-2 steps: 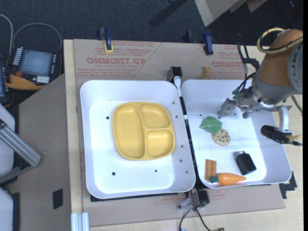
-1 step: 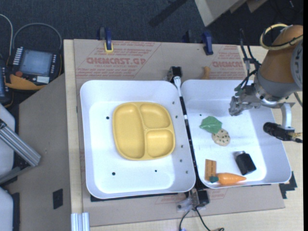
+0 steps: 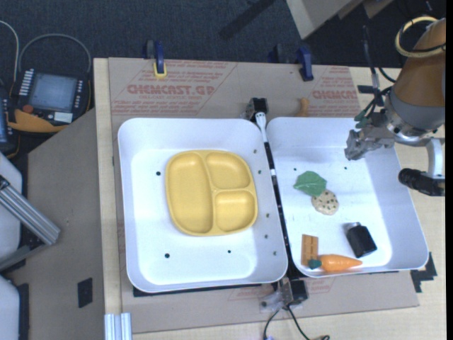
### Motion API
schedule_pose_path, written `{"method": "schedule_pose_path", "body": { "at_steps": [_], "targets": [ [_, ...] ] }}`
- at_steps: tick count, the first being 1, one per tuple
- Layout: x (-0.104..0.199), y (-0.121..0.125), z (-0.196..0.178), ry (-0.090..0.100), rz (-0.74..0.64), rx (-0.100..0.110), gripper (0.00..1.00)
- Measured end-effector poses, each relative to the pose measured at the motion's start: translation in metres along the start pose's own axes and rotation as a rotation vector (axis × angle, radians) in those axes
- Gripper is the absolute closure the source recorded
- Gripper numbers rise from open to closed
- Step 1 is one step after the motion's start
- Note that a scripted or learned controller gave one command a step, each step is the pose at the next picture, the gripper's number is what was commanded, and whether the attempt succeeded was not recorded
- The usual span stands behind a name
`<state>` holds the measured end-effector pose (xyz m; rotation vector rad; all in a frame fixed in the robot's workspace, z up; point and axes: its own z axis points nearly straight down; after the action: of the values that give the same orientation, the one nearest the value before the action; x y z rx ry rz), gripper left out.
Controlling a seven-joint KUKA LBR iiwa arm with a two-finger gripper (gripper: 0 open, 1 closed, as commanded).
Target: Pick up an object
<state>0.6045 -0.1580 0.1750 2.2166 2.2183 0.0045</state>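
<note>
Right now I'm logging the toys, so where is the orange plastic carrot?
The orange plastic carrot lies at the right white bin's near edge, beside the tan block, below the black block.

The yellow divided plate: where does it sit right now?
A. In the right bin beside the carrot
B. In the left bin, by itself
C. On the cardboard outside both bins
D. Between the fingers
B. The yellow divided plate lies flat in the middle of the left bin, while the carrot, cookie and other small items are in the right bin.
</note>
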Motion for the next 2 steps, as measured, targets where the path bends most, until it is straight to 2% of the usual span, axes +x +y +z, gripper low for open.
{"method": "schedule_pose_path", "body": {
  "at_steps": [2],
  "targets": [
    [-0.014, 0.009, -0.122, -0.001, 0.0, -0.002, 1.0]
  ]
}}
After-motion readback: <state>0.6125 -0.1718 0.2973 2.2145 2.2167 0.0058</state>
